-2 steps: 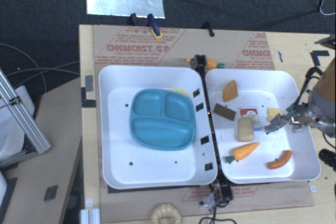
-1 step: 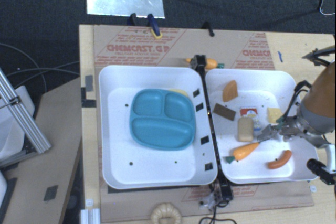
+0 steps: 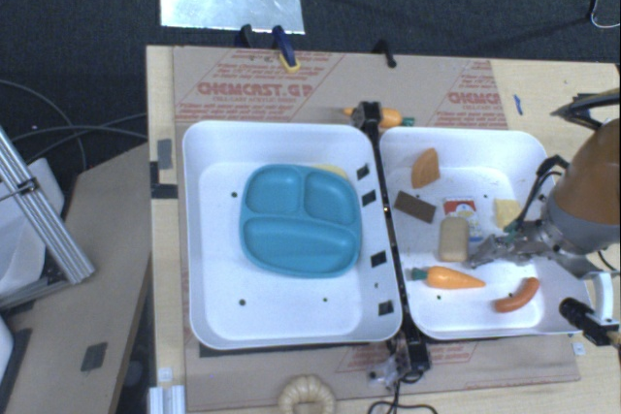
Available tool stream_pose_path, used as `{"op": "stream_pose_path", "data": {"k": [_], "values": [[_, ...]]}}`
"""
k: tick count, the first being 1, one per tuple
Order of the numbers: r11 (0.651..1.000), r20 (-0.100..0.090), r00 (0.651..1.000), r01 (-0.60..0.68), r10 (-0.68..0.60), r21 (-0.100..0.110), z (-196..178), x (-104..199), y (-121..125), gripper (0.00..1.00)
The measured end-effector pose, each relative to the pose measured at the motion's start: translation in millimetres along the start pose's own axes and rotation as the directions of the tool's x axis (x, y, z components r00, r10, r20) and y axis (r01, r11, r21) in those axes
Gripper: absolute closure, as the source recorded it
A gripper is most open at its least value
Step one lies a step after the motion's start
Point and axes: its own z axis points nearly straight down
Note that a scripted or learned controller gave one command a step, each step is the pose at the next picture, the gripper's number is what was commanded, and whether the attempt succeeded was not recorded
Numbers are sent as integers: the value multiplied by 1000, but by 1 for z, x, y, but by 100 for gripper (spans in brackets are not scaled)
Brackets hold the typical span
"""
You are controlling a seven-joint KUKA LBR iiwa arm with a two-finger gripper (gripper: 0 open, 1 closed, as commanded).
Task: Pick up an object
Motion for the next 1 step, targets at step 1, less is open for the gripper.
{"op": "stream_pose_path", "data": {"k": [1], "values": [[1000,2,1000,0,0,-4,-12,-1,1,100]]}}
